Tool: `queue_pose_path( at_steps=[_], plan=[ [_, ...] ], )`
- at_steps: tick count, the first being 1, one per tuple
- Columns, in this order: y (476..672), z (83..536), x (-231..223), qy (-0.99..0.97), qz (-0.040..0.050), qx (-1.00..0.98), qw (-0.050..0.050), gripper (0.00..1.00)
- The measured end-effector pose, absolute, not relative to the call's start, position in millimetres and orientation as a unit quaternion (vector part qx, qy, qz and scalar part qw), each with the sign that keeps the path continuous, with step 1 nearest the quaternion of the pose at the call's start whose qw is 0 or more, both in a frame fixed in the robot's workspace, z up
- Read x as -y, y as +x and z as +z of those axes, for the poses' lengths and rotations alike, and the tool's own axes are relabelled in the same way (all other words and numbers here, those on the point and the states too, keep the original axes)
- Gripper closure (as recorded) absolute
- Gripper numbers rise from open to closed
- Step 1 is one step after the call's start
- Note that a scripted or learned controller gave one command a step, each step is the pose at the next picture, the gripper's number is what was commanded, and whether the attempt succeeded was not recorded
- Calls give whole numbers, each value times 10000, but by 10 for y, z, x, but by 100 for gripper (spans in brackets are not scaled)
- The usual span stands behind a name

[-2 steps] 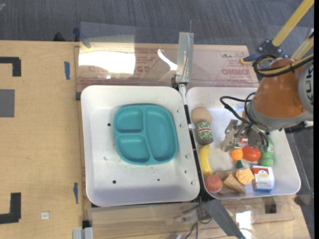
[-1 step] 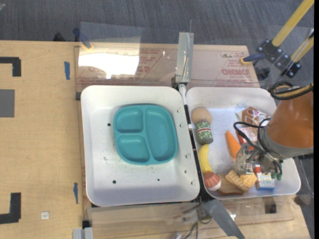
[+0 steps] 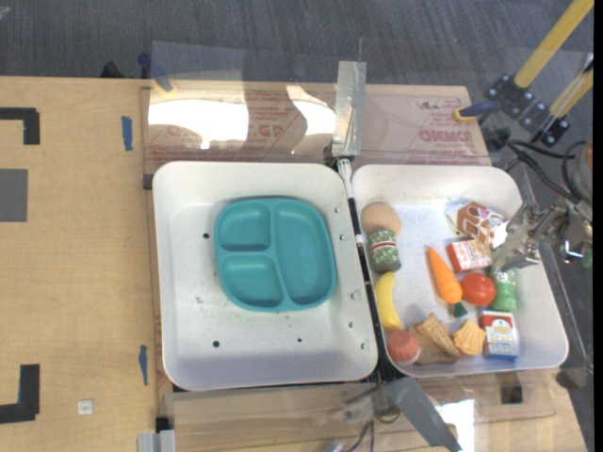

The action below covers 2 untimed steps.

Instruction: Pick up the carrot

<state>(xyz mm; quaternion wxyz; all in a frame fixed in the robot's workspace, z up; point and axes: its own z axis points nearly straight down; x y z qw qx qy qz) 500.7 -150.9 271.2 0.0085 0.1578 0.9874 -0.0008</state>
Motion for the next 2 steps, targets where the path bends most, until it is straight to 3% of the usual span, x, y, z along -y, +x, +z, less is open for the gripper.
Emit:
queue_pose_path(
  at_steps=[1, 2],
  plan=[
    [4990, 2664, 1502, 1575, -2, -9875, 32, 0],
    [5134, 1064, 1258, 1347, 8, -9909, -12, 0]
  ],
)
